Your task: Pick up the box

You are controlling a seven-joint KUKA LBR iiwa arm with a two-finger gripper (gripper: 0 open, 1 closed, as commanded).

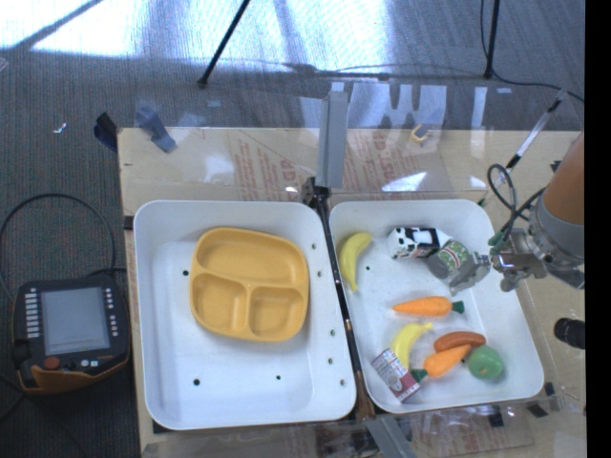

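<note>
Cow-patterned box (415, 242) lying toward the far end of the right bin (523, 327), between a banana (354, 256) and a can (452, 258). Gripper (489, 267) low, just beyond the can; open or closed, impossible to tell. Seemingly approach stage, box not yet lifted; next, a shift past the can to straddle the box alone.

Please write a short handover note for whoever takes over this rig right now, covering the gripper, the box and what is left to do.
Gripper: at the right bin's right rim, next to a small can; whether it is open or shut cannot be told, and nothing is seen held.
Box: small carton lying at the right bin's front left, beside a banana, well away from the gripper.
Left bin: holds the yellow tray.
Done: nothing yet; box untouched.
Left: move over the box, grasp it, lift it.
</note>
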